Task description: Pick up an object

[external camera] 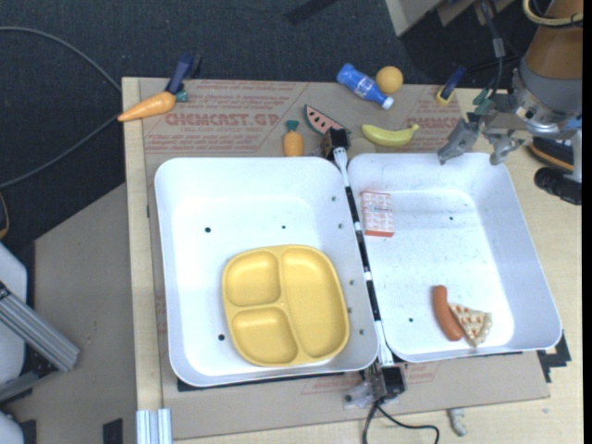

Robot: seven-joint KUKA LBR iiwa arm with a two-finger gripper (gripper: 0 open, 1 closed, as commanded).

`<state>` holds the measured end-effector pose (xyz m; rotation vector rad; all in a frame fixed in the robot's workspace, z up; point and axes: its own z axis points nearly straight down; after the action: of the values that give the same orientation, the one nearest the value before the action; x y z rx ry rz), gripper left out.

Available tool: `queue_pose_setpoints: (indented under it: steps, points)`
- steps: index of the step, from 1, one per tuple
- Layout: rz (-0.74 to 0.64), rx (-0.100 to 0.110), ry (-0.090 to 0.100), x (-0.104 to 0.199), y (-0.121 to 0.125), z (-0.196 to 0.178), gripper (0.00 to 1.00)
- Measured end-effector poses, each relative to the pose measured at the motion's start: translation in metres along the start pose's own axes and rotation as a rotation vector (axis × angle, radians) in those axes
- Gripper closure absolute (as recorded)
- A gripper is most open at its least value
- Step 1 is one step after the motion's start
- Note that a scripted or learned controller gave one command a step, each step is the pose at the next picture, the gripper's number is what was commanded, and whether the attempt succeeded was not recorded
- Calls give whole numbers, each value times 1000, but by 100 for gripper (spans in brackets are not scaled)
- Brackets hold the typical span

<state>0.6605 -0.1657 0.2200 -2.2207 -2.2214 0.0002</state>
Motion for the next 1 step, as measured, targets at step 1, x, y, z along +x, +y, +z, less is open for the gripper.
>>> queue_pose_setpoints:
  steps: [1]
  points:
    - [1,1,-1,-37,-51,29,0]
